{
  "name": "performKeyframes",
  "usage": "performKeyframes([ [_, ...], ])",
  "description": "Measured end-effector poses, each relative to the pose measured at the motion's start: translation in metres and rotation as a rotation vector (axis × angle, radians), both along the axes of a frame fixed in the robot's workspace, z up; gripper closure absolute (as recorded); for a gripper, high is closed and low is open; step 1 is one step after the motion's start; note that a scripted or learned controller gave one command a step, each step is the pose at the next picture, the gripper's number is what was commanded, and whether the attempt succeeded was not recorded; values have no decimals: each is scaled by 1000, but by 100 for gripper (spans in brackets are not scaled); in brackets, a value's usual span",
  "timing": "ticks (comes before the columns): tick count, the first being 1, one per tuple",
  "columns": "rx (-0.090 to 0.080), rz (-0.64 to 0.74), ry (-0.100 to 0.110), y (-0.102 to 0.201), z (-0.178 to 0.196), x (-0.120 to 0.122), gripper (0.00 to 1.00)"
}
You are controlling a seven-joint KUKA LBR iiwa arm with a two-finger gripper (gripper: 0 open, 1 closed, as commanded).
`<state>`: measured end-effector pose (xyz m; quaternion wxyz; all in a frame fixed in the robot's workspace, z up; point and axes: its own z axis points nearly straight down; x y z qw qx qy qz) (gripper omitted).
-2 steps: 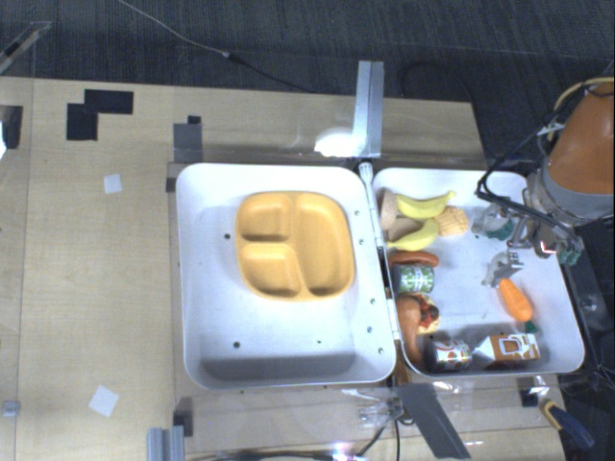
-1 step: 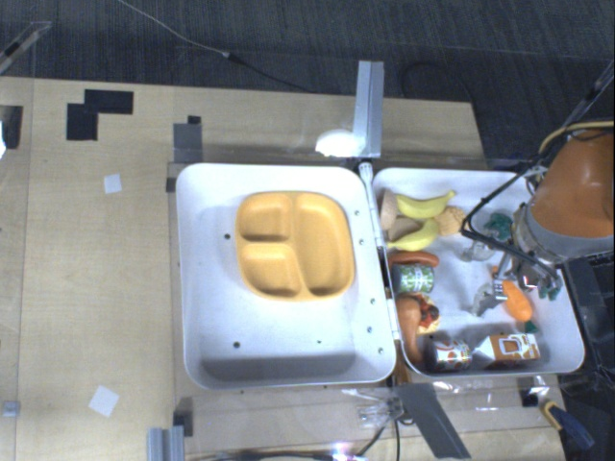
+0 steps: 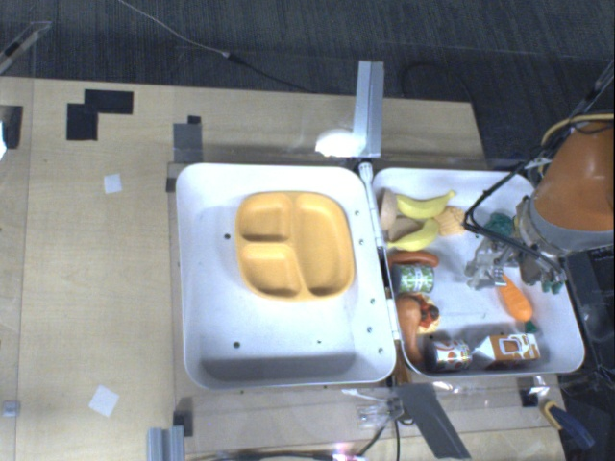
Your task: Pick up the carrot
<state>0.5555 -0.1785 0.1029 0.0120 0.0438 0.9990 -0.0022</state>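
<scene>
The carrot [image 3: 516, 302] is a short orange piece lying on the floor of the right bin [image 3: 459, 317], near its right wall. My gripper [image 3: 488, 273] hangs just to the carrot's upper left, low over the bin floor, with the orange-banded wrist [image 3: 577, 192] above it. Nothing shows between the fingers, and the carrot lies apart from them.
Along the right bin's left side lie bananas [image 3: 423, 206], a red sausage-like item [image 3: 413, 258], a green can [image 3: 416, 279] and a brown item [image 3: 411, 317]. A dark can [image 3: 448, 353] and an orange carton [image 3: 511, 348] lie at its front. The left bin [image 3: 207, 257] holds a yellow divided tray [image 3: 293, 244].
</scene>
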Motion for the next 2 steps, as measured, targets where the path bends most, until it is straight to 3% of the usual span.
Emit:
performKeyframes([
  [1,0,26,6,-23,-12,-63,100],
  [2,8,-225,12,18,36,-65,100],
])
